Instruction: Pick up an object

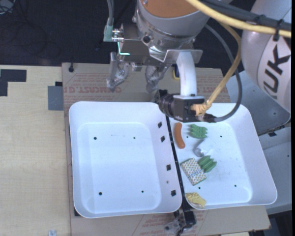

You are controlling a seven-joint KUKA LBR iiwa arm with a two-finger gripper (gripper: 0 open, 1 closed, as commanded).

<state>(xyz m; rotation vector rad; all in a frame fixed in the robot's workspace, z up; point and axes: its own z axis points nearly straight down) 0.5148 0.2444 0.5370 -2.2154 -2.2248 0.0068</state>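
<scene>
Surface [24, 146]: pale wood, cardboard sheet, two white bins. Right bin [246, 181] holds an orange sausage [178, 135], green pieces [197, 131], a checkered block [193, 171] and a yellow item [195, 199]. Tool [135, 77]: raised behind the bins, fingers spread, nothing between them. Pick not yet done, by my judgement; everything remains.

Grey arm [270, 58] — orange band, yellow cable [226, 77].

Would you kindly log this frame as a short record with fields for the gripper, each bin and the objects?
gripper: raised over the cardboard behind the bins, nothing between the jaws
left bin: white, small dark holes in floor
right bin: holds every object
objects: orange sausage, green piece, checkered block, green toy, yellow piece
</scene>
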